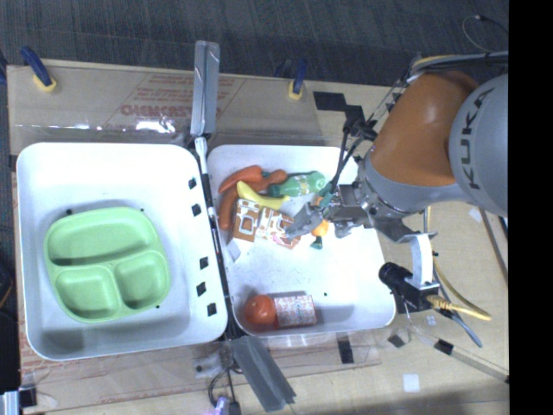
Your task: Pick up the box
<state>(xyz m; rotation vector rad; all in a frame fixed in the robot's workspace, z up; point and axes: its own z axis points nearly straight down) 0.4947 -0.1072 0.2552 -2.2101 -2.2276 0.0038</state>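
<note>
Box [259, 224], orange and white, lies flat in the right bin [363, 301] among toy vegetables. Claw [304, 219] sits at its right edge; whether it grips cannot be told.

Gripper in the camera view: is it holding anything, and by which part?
Cannot be told: the gripper sits at the box's right edge, its tip blurred among the clutter.

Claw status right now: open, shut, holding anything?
Claw: over the box in the right bin; open or shut cannot be told.
</note>
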